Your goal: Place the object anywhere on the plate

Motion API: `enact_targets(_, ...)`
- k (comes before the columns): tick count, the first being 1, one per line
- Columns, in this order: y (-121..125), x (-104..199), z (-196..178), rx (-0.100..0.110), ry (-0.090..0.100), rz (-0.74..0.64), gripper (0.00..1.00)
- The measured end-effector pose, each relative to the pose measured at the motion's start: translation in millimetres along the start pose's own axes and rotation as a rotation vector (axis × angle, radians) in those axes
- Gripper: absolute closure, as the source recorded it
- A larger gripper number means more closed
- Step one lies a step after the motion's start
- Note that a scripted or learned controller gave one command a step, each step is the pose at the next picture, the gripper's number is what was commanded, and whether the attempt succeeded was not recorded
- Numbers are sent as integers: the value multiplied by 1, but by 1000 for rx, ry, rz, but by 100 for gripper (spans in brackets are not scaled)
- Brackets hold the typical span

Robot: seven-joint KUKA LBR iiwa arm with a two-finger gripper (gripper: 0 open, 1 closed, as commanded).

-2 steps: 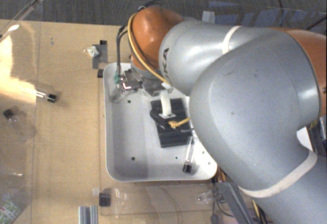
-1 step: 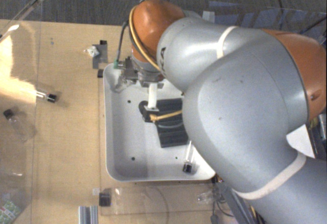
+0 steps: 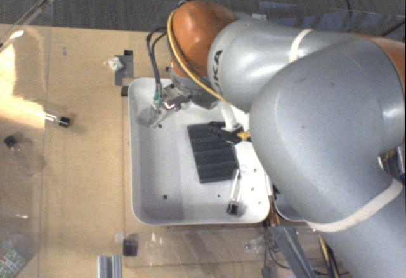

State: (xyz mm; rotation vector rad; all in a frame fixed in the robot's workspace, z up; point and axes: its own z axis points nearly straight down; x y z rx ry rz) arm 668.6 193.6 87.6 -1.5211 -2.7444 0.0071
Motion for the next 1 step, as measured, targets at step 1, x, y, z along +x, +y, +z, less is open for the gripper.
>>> enact_targets(1,-51,59,-2,-18,0,146,0)
